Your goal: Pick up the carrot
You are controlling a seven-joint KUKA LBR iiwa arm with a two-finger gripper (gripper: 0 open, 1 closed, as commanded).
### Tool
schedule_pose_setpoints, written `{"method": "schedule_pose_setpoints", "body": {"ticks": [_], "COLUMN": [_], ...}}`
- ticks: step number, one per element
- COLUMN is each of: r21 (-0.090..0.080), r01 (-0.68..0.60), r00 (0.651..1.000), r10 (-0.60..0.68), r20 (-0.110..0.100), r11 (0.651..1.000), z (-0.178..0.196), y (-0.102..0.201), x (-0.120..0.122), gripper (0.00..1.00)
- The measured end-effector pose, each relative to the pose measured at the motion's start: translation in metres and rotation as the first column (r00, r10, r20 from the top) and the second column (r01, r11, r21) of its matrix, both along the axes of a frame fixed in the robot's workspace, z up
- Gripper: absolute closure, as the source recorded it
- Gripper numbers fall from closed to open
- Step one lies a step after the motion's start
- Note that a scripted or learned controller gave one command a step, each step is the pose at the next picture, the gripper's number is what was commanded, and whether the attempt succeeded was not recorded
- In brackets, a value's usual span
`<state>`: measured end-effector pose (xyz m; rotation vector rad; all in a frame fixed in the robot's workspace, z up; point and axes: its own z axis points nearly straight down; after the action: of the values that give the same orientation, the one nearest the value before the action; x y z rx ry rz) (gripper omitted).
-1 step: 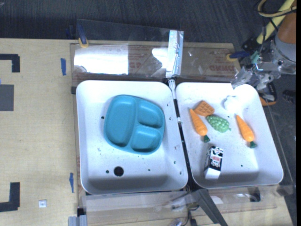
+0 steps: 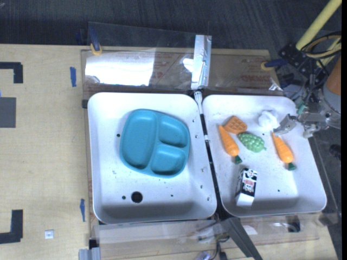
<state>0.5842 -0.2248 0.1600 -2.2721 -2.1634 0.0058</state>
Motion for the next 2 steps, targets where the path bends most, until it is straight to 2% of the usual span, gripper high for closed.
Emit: {"method": "schedule_pose_setpoints", "body": {"ticks": [2], "r21": [-0.001], "r01": [-0.003], "r00": [1.0], "r10": [0.003], "r20": [0.006], "r11": [1.0], "z": [0.0029], "y": [0.0013], "x": [0.0022], "gripper": [0.0]}}
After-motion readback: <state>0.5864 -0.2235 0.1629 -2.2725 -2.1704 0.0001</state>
